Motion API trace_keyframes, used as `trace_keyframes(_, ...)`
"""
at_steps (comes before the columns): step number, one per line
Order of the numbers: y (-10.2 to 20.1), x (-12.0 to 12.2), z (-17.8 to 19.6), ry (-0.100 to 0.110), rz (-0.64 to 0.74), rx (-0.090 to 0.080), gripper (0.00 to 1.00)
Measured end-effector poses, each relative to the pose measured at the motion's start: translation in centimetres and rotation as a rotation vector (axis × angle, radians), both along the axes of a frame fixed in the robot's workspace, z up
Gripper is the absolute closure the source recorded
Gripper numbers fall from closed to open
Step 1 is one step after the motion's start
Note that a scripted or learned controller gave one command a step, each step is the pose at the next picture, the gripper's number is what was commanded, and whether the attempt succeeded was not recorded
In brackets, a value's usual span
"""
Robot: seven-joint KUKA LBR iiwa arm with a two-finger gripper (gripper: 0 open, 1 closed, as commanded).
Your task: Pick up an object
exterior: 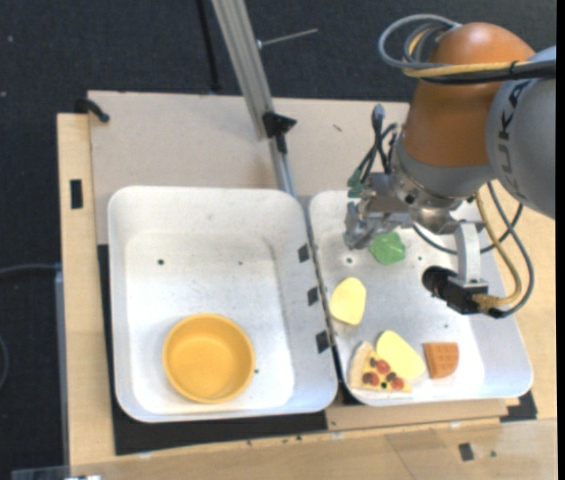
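Green and small, the toy piece [388,248] lay at twelve o'clock in the right bin [502,363], just beside my gripper [364,226] at its three o'clock; whether my jaws were open I could not tell. I judged nothing lifted yet, the pick remaining

Left bin [142,218] mostly open, yellow bowl [208,357] near front; right bin [507,363] crowded

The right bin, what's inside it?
The right bin holds a green piece by the gripper, two yellow pieces, an orange block. The arm covers its far end.
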State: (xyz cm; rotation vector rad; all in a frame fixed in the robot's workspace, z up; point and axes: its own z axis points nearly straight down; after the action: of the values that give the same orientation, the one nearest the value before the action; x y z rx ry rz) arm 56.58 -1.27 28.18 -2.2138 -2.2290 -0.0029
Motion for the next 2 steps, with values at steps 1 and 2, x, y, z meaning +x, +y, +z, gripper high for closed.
trace_keyframes(1, 4.6, -1.9, -0.2, 0.0, -0.004, -0.001, 1.0)
trace_keyframes(2, 8.6, -2.7, -1.4, 0.001, -0.001, -0.001, 1.0)
